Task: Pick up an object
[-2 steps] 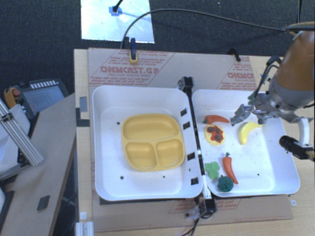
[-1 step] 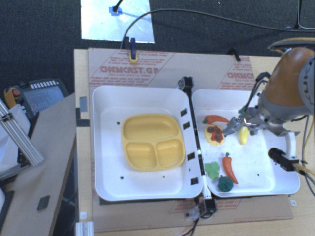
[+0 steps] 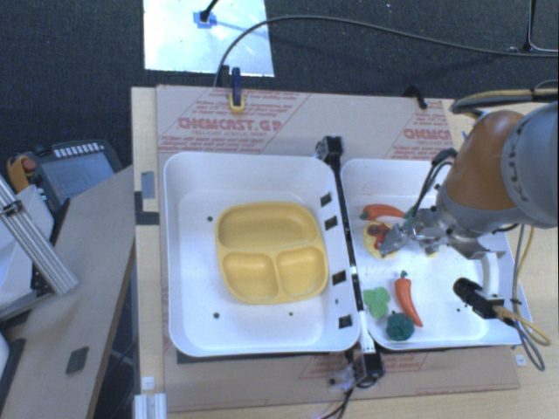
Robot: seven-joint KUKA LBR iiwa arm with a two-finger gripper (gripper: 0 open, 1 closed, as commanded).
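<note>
Here, the gripper (image 3: pixel 390 239) hung low over the right bin (image 3: pixel 454 326), right of centre in the frame, just above a small yellow and red toy (image 3: pixel 376 232); whether it was apart or closed could not be told. An orange carrot (image 3: pixel 407 298) lay lower, near two green toys (image 3: pixel 377 301).

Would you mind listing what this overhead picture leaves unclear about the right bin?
- Metal two-finger claw: small and blurred in the camera view; open or shut is unreadable.
- Small yellow-and-red toy: partly covered by the claw; its shape is unclear.
- Shallow white right bin: its right side hidden under the grey and orange arm.
</note>
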